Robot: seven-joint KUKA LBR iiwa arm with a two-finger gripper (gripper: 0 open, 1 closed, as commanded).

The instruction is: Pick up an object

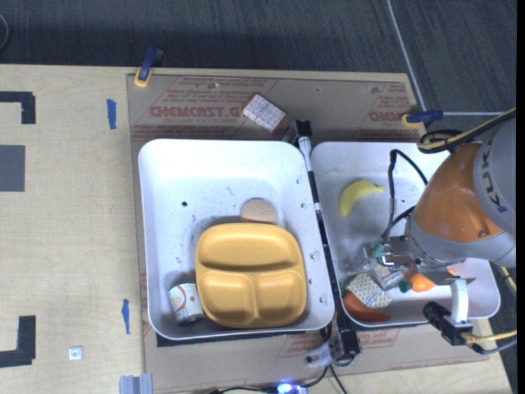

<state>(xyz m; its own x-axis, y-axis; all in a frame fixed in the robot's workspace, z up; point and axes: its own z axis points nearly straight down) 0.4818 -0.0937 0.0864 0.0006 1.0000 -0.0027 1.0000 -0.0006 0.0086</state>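
Seen from the camera above the bench, the grey arm with its orange band point(459, 199) reaches in from the right and hangs low over the right bin point(328, 220). The gripper point(392, 263) sits near that bin's front; whether it is apart or together cannot be told, as the wrist hides it. Just below and to the left of the gripper lies a patterned packet point(367, 289), resting on a red-orange object point(361, 309) at the bin's front wall. A small orange piece point(421, 284) lies just to the gripper's right. A yellow banana-like object point(358, 195) lies well beyond the gripper, toward the back. Far to its left, in the left bin point(164, 220), sit a yellow compartment tray point(250, 273), a round tan disc point(260, 211) and a small printed cup point(185, 301).
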